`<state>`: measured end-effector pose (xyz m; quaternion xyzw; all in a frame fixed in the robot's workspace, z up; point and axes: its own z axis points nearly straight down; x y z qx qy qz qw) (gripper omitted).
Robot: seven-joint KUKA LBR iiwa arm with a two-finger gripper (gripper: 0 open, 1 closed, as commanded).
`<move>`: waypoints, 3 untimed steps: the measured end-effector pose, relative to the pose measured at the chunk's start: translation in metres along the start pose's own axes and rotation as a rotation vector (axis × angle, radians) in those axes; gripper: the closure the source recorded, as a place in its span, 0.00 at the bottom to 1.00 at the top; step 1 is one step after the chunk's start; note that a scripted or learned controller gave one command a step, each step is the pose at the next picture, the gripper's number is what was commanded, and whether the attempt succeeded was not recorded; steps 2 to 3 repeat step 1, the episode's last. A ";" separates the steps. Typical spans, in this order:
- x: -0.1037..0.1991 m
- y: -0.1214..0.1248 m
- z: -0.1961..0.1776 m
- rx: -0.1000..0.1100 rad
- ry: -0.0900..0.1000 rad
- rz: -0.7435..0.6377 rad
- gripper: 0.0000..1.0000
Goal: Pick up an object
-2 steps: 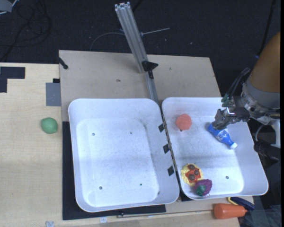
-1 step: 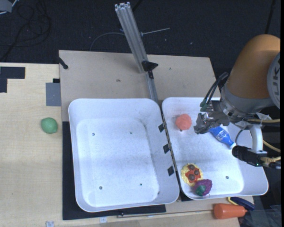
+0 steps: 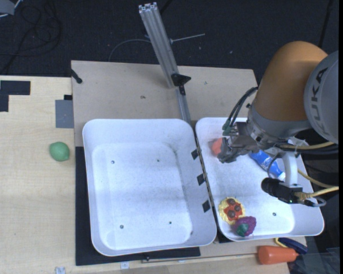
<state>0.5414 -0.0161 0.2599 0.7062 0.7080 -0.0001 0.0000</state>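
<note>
The pick is judged to be at an early stage. Nothing is seen lifted, and every object is seen resting on the floor of the white bin (image 3: pixel 240 178) beneath the arm. The end effector (image 3: pixel 228 153) is held low inside that bin, towards its far rim and close to the wall shared with the neighbouring bin (image 3: pixel 143 181). Whether it is spread or pressed together cannot be told (its tip is lost among dark metal and shadow), so no grasp is claimed.

An orange-red object (image 3: pixel 216 146) is seen just beside it, on the side nearer the shared wall, and is taken as the likely target. Whether it is touched cannot be made out. It is small, rounded and partly hidden, so its kind is left unnamed. Closing, lifting and clearing the bin's rim are judged to remain.

Also in the bin, a blue tube-like item (image 3: pixel 267 161) is laid towards the middle. A yellow toy (image 3: pixel 231 208) and a purple-and-green piece (image 3: pixel 246 226) are found by the near rim.
</note>
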 end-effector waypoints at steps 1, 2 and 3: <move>0.061 -0.006 0.010 0.001 0.001 -0.002 1.00; 0.061 -0.006 0.010 0.001 0.001 -0.002 1.00; 0.061 -0.006 0.010 0.001 0.001 -0.002 1.00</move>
